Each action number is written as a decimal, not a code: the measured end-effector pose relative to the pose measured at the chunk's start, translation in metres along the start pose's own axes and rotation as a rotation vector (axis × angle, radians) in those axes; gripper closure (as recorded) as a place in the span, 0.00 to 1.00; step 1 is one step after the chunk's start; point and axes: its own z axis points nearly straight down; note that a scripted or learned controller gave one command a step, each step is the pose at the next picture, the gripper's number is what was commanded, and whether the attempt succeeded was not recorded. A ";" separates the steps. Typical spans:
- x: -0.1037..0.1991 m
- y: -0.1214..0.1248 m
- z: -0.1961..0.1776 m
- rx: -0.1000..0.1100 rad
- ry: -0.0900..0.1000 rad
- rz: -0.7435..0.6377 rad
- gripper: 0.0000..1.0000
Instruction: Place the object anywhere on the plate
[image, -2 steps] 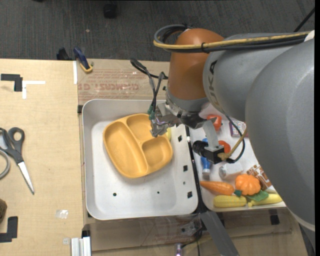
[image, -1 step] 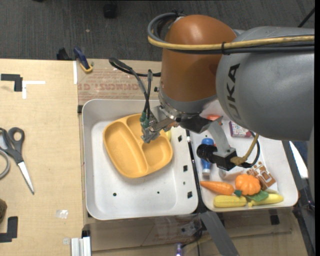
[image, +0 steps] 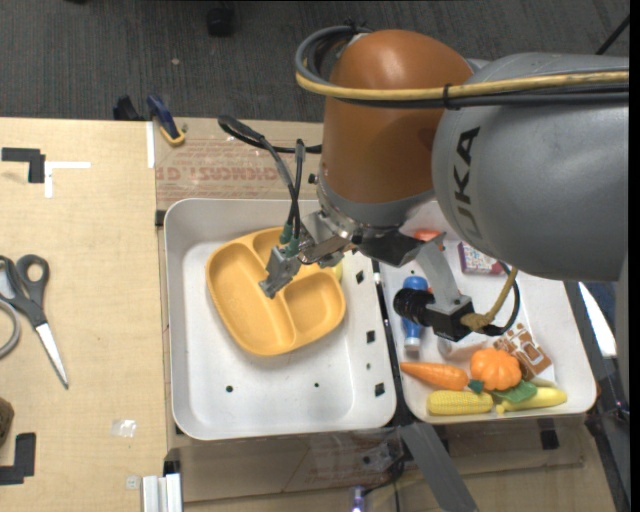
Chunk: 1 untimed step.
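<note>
A yellow plate (image: 275, 300) with divided compartments lies tilted in the left white bin (image: 200, 390). My gripper (image: 275, 278) hangs over the plate's middle ridge, its tip just above or touching the plate surface. The grey arm with its orange band covers the upper middle of the view and hides the back of both bins. I see no object between the gripper and the plate. Toy foods lie in the right bin (image: 575, 395): a carrot (image: 435, 374), an orange pumpkin (image: 495, 368) and a corn cob (image: 462, 403).
The right bin also holds a blue bottle (image: 412, 302), a purple card (image: 480, 260) and a small brown-and-white item (image: 527, 350). Scissors (image: 35, 310) lie on the wooden bench at the left. A blue clip (image: 165, 118) sits behind the left bin.
</note>
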 end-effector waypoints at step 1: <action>0.000 0.000 0.000 0.000 0.000 0.000 0.00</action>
